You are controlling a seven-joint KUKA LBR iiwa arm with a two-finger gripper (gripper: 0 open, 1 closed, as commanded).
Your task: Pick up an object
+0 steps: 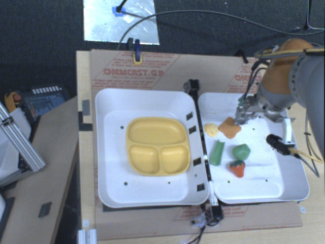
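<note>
The arm is reaching in over the far right corner of the right bin (299,187), and its gripper (242,117) is hanging low near that bin's far edge, just above and beside an orange-tan piece (230,129). That placement is suggesting the piece as the target, since it is lying apart enough from the others for a descent. How wide the claw is standing cannot be made out here, and nothing is showing in its grasp. A pale yellow piece (211,130) is sitting just beside the orange-tan one, toward the divider between the bins. Nearer the bin's middle, a green stick (217,152), a green lump (241,151) and a red piece (237,169) are clustering. The left bin (109,187) is carrying a yellow compartment tray (157,145) at its centre, well apart from the toys.
</note>
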